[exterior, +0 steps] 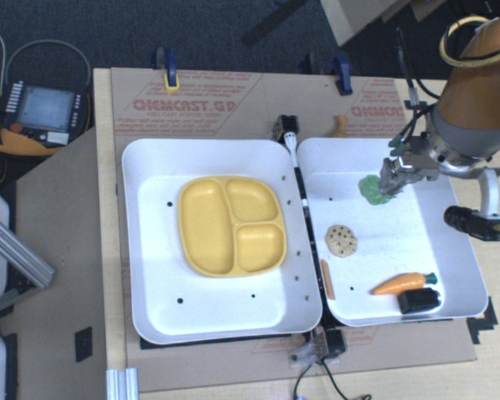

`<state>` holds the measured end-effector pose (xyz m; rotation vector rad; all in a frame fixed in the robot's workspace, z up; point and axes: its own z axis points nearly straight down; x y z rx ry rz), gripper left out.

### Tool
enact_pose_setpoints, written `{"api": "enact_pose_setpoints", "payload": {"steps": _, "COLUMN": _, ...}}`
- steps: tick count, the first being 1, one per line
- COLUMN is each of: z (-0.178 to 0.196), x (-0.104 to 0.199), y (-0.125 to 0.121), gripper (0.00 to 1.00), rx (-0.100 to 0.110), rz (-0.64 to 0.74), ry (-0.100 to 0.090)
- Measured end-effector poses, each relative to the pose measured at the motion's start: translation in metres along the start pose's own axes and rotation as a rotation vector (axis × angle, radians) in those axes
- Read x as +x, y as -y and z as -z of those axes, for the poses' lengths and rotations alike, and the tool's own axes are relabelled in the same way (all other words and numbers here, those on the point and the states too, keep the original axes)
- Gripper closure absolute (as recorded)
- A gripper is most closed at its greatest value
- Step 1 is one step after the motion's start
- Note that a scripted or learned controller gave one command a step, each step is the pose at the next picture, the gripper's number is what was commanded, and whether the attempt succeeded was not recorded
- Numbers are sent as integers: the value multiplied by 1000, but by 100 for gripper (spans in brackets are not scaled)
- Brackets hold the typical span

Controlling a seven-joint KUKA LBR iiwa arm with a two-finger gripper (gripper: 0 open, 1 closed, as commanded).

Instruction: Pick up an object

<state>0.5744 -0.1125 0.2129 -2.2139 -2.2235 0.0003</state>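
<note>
Your arm (475,82) comes in over the bench's (108,223) right edge, orange band above the wrist. The pincer (389,176) sits low over the right bin (450,248), toward that bin's far edge. Its tip is right at a green lump (371,190), touching or just above it; you cannot tell which from this slant. Whether the pincer is apart or together, you cannot tell either, and nothing shows clearly between its tips.

Green lump: small, rounded, no clear long axis, lying in the right bin's far half, left of centre.

Same bin, other items:
- Cookie (341,241), round, speckled, near the left wall, about mid-depth.
- Carrot (402,283), near the bin's near edge. Long axis runs roughly left to right, slightly tilted; orange tip points left, green top points right.
- Black block (419,301), just beside the carrot on its near side, close to the near right corner.

Left bin (150,290): a yellow tray (231,225) with three compartments, lying flat near the centre.
</note>
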Motion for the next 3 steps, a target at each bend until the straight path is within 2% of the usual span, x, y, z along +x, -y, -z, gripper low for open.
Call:
{"api": "enact_pose_setpoints", "payload": {"steps": 1, "z": -8, "x": 48, "y": 14, "gripper": 100, "rx": 1, "rz": 0, "ry": 0}}
{"api": "enact_pose_setpoints", "payload": {"steps": 3, "z": 17, "x": 154, "y": 42, "gripper": 100, "rx": 0, "rz": 2, "ry": -1}}
